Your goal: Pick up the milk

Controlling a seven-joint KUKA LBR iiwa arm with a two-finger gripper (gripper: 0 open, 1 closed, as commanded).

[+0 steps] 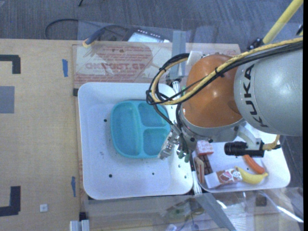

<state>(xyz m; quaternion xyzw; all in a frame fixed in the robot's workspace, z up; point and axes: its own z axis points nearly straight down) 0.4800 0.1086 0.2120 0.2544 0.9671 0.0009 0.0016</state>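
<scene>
Milk carton (205, 147), red-topped, sits at the right bin's (284, 174) left edge, under the arm (269, 95). Your gripper (169, 146) hangs over the left bin's (91, 129) right edge beside the blue plate (134, 129), likely off target. You cannot tell whether it is spread or closed.

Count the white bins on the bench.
2: the left bin holds a blue tray; the right bin, partly hidden by the arm, holds small items.
</scene>
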